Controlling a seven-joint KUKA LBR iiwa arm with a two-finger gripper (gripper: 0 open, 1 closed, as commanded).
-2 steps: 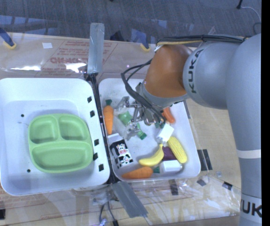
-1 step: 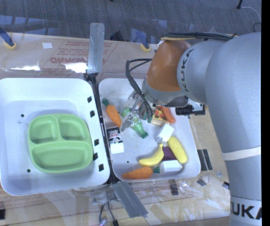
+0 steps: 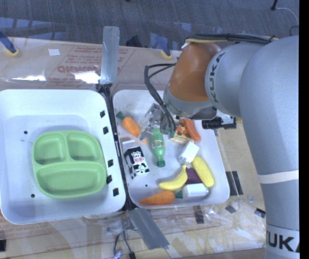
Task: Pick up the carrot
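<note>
An orange carrot (image 3: 130, 126) with a green top lies in the right bin (image 3: 217, 154), near its left wall at the back. A second orange carrot (image 3: 157, 198) lies along the bin's front wall. My gripper (image 3: 158, 122) hangs in the back middle of this bin, just right of the first carrot and over the cap end of a green bottle (image 3: 158, 147). Its fingers (image 3: 150, 122) stand open and I see nothing held between them. The orange-banded wrist hides the bin's back right corner.
Crowded around the gripper are a milk carton (image 3: 137, 162), a banana (image 3: 174, 182), a corn cob (image 3: 203, 171), a white block (image 3: 188, 152) and a red-orange item (image 3: 187, 130). The left bin (image 3: 8, 117) holds a green divided plate (image 3: 68, 163).
</note>
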